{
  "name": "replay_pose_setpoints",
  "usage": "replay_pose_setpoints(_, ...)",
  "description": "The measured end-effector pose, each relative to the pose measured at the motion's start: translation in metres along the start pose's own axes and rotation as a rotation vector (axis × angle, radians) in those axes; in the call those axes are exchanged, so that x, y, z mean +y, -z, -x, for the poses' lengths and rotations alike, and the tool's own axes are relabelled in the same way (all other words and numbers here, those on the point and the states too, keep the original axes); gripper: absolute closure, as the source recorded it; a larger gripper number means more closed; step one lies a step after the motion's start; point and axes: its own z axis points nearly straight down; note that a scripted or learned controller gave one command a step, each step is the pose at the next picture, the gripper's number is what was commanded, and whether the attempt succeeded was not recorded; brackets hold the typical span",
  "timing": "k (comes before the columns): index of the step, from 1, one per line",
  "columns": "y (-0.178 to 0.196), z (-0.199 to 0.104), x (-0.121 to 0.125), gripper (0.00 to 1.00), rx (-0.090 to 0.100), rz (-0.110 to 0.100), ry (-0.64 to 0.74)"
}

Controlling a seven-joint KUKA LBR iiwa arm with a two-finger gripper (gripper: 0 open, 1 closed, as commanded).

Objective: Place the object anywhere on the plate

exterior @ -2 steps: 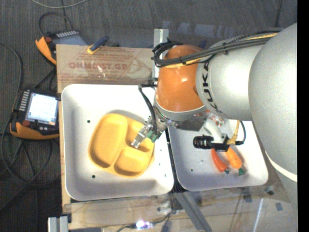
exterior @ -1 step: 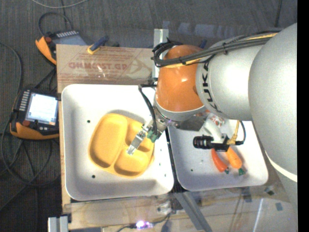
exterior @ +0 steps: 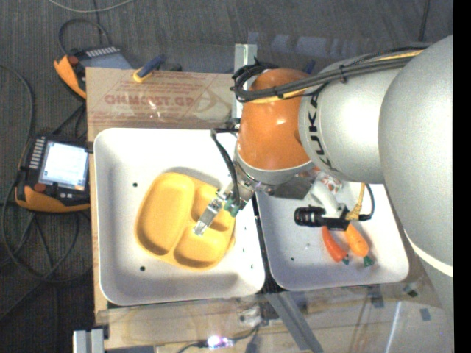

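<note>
Looming nearest the lens, the grey arm with its orange band (exterior: 274, 127) is reaching in from the right across both shallow white bins. Its pincer (exterior: 213, 215) is hanging low over the yellow two-compartment plastic plate (exterior: 165, 212) lying in the left bin (exterior: 110, 197), at the plate's right part; whether anything is sitting between the tips cannot be told. Two orange carrot-shaped toys (exterior: 346, 245) are lying in the right bin (exterior: 309, 271), apart from the plate, just beside a black cylindrical part of the arm. Both bins are resting on the worktop (exterior: 154, 101).
</note>
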Motion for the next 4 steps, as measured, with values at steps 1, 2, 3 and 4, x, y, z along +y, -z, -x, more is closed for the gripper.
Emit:
replay_pose_setpoints(1, 0.0, 0.0, 0.0, 0.0, 0.0, 0.0, 0.0)
replay_pose_setpoints(2, 0.0, 0.0, 0.0, 0.0, 0.0, 0.0, 0.0)
replay_pose_setpoints(3, 0.116, 0.07, -0.033, 0.0, -0.004, 0.002, 0.081)
replay_pose_setpoints(4, 0.125, 0.07, -0.032, 1.0, -0.006, 0.001, 0.081)
